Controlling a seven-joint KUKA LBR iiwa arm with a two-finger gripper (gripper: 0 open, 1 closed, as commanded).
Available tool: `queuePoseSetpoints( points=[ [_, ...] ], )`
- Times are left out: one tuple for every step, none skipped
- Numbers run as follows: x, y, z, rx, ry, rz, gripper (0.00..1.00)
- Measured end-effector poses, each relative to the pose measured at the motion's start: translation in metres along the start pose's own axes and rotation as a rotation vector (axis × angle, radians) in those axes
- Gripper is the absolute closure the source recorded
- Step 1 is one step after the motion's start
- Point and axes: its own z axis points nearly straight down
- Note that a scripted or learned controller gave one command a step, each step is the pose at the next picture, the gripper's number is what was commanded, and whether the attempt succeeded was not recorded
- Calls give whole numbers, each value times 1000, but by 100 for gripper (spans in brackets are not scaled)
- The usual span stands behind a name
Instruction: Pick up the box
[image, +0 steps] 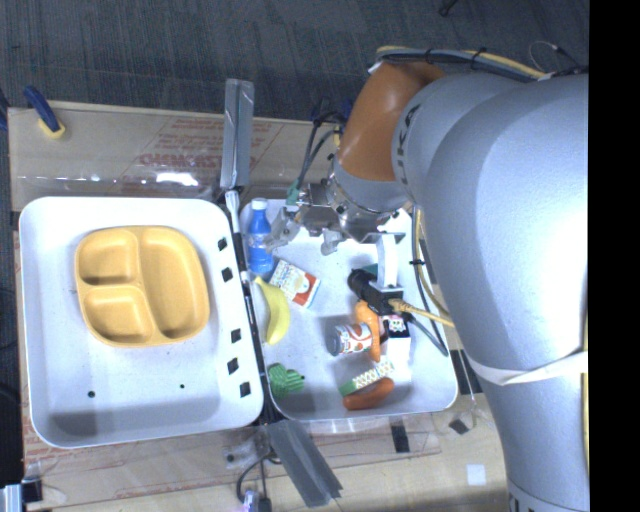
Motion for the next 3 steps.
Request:
queuePoseSetpoints(
  points=[
    [-42, -2, 101, 1, 0, -121, 0],
    [-40, -2, 91, 4, 1, -129, 100],
    [28, -40, -26, -1, 0, -269, 100]
  ],
)
